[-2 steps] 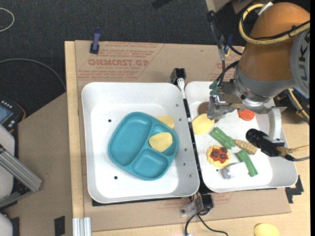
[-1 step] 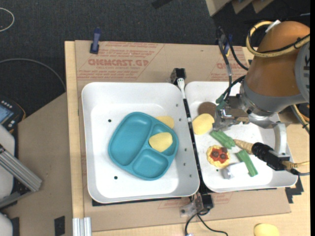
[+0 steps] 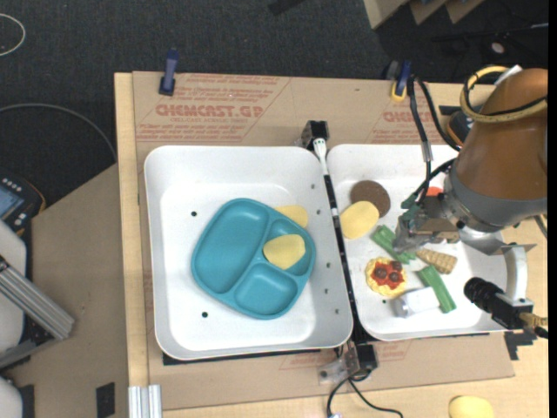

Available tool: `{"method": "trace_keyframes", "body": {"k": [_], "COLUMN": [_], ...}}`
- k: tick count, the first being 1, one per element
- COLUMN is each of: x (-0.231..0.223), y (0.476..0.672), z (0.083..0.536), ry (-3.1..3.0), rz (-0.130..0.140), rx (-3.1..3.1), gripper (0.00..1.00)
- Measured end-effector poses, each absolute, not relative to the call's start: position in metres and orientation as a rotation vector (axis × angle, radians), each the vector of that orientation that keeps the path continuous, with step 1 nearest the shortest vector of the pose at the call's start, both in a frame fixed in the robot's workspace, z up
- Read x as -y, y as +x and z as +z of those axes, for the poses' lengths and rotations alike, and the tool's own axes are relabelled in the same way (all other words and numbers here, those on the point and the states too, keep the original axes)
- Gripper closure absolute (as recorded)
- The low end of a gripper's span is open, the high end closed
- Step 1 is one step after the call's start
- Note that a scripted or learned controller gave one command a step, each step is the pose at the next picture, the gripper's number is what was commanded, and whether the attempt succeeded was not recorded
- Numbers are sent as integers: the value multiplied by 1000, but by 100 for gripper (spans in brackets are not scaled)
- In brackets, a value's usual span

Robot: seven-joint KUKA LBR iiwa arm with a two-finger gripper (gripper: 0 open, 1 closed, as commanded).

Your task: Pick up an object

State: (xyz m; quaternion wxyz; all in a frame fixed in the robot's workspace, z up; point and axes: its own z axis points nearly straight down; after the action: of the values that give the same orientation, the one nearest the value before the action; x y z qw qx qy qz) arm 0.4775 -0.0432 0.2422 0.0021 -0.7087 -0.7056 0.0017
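Note:
My gripper [image 3: 414,235] hangs low over the middle of the right bin [image 3: 383,159], under the grey and orange arm that comes in from the right. Just left of it lies a green piece [image 3: 387,238], and a ridged tan cone [image 3: 438,259] lies just below it. Around them are a yellow lump [image 3: 358,220], a brown disc [image 3: 370,193], a small pizza toy [image 3: 386,276], a white cylinder [image 3: 416,301] and a green stick [image 3: 438,287]. The wrist hides whatever is directly under the gripper.
The left bin [image 3: 165,233] holds a teal divided plate [image 3: 239,259] with a yellow piece [image 3: 284,250] on it and another yellow piece [image 3: 294,215] at its far edge. A black cable [image 3: 327,190] runs along the ridge between the bins. A yellow object [image 3: 468,406] lies off the bench at bottom right.

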Motion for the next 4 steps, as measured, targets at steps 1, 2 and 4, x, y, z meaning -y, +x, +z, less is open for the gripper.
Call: {"method": "trace_keyframes", "body": {"k": [1, 2, 4], "x": [32, 5, 12], "y": [480, 480, 480], "z": [271, 279, 265], "ry": [-2222, -2219, -2219], "rz": [-4, -4, -3], "rx": [2225, 2227, 2226], "gripper": [100, 100, 100]}}
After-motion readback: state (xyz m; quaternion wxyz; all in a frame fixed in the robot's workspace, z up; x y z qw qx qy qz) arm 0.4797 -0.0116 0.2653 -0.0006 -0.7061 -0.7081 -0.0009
